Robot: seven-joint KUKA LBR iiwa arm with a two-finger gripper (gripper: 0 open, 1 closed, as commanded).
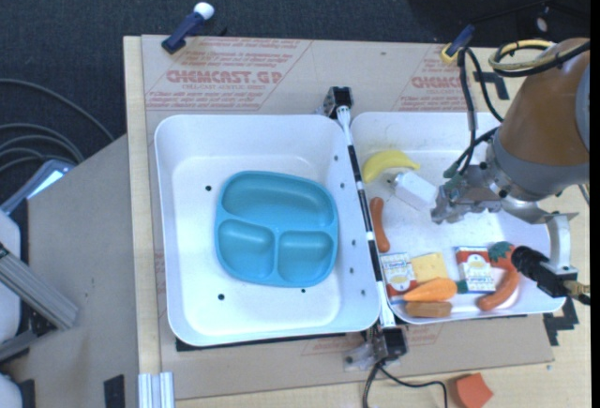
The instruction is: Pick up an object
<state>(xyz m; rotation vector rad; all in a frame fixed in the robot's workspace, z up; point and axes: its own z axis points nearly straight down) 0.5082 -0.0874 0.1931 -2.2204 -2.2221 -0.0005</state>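
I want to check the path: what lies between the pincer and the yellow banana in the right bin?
In the camera view, a small white block lies between the pincer and the banana, close beside the banana.

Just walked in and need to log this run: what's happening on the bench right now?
The grey and orange arm reaches in from the right over the right bin, with its pincer low among the toy food there. It sits beside a white piece and the yellow banana, but nothing is visibly held. A sausage, cheese slice and carrot lie nearby. The left bin holds a blue divided plate.
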